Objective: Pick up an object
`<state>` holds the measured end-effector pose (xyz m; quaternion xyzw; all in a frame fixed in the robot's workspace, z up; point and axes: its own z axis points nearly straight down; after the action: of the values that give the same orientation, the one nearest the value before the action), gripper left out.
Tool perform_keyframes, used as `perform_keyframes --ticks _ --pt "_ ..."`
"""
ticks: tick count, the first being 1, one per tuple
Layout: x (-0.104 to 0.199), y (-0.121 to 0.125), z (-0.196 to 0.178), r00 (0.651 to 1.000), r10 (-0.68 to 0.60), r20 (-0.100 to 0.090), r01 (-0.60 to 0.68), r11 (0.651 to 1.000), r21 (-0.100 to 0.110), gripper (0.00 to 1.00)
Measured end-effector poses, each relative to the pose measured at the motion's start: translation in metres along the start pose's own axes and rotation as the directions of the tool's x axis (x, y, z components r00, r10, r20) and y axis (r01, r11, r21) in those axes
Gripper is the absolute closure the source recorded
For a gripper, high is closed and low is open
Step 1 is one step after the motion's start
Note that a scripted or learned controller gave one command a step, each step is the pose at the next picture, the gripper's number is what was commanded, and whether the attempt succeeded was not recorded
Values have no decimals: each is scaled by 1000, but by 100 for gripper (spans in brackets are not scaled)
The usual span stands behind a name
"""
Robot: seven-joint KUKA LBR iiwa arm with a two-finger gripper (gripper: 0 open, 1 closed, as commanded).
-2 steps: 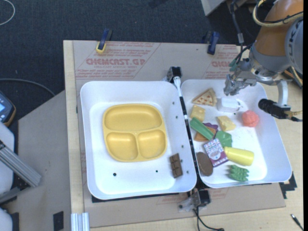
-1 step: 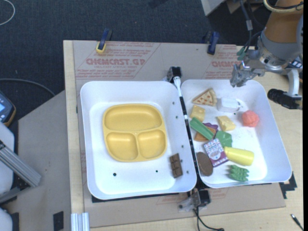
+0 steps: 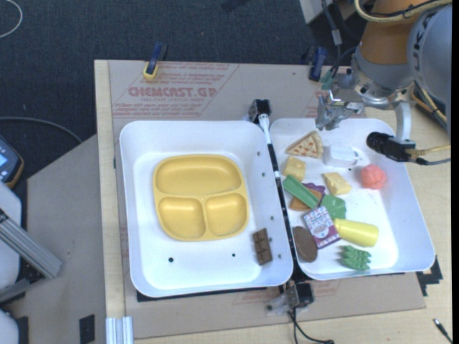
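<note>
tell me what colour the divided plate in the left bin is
Yellow. The divided plate shows clearly in the camera view.

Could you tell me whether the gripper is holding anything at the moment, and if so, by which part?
Nothing is held. The gripper hangs above the right bin's far edge, beyond the pizza slice, with nothing between its fingers.

Your arm (image 3: 401, 27) reaches in from the right, orange band above the wrist, gripper (image 3: 330, 117) pointing downward.
</note>
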<state>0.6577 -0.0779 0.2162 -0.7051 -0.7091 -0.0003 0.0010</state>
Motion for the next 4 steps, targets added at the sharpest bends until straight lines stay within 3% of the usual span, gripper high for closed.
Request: perform_keyframes --ticks 1,2,4 --pt "25 10 -5 1000 2 2 -2 1000 -5 100" --pt "19 7 -16 1000 5 3 -5 1000 -6 100" --pt "28 0 0 1000 6 2 -6 1000 2 100"
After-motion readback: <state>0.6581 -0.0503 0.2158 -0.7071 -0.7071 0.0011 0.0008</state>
